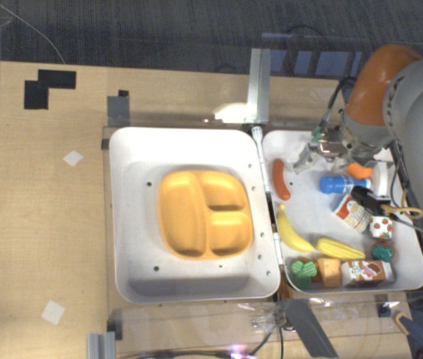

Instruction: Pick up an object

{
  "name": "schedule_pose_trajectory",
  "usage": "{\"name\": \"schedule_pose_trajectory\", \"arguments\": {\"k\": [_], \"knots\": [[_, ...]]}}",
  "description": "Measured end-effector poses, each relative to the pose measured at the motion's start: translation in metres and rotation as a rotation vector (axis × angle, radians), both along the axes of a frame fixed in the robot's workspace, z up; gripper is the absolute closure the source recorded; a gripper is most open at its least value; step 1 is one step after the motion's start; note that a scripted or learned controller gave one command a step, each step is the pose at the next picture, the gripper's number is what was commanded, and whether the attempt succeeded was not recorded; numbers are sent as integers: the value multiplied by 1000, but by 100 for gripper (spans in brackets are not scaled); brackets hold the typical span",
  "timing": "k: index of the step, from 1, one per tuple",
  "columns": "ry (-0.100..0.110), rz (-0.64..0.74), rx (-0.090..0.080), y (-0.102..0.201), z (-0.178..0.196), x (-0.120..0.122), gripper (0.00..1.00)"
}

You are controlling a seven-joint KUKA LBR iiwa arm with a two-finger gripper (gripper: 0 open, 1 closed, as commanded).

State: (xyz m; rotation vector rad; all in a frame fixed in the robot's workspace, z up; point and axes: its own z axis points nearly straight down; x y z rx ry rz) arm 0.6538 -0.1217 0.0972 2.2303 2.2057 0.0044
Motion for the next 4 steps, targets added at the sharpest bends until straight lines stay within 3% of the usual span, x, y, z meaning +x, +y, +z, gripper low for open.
{"name": "schedule_pose_trajectory", "arguments": {"k": [1, 2, 3, 4], "knots": [[-2, 163, -1, 1, -10, 1, 0], [-12, 168, -4, 2, 5, 4, 100], [-11, 169, -4, 2, 5, 4, 0], [-2, -90, 1, -20, -10, -9, 0]]}}
